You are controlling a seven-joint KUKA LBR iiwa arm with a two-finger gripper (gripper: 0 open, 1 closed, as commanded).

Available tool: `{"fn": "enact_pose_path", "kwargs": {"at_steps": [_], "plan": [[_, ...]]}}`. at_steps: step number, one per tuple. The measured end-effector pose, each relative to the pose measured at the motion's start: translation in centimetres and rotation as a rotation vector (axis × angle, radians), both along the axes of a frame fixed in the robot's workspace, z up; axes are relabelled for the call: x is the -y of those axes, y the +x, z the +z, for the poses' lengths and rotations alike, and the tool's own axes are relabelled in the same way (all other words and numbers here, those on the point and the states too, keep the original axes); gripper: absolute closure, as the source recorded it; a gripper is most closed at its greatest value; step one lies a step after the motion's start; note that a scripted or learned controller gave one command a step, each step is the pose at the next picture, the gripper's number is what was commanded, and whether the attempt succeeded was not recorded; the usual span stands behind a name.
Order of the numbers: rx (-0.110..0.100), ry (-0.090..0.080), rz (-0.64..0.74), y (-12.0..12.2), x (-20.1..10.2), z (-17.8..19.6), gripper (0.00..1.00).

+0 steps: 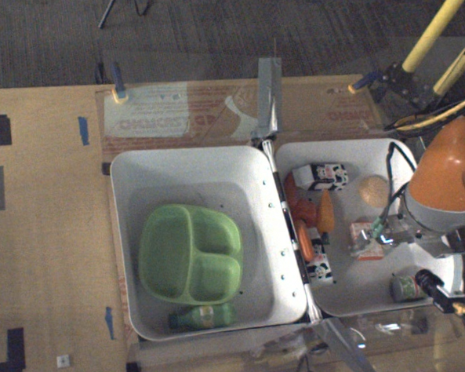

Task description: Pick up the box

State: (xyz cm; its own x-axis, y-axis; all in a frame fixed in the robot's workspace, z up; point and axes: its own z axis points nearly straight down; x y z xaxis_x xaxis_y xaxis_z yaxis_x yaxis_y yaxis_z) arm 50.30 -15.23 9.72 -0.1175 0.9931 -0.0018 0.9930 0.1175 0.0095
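Arm over the right bin, box lying against its far wall

The small cow-patterned box (320,176), a black-and-white carton with print too small to read, lies on its side near the far wall of the smooth white right bin (345,296). The gripper (375,236) hangs above a clear crinkled packet (362,240); whether it grips anything I cannot tell. Nearby sit a round tan bun (373,189), an orange carrot shape (326,211) and a dark can (406,287). The left bin (130,187) holds a glossy green divided plate (190,254) and a green bottle (201,317).
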Motion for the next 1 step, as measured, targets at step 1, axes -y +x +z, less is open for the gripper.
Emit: {"fn": "enact_pose_path", "kwargs": {"at_steps": [1], "plan": [[-0.007,0.001,0.034,3.83,-9.16,12.20,1.00]]}}
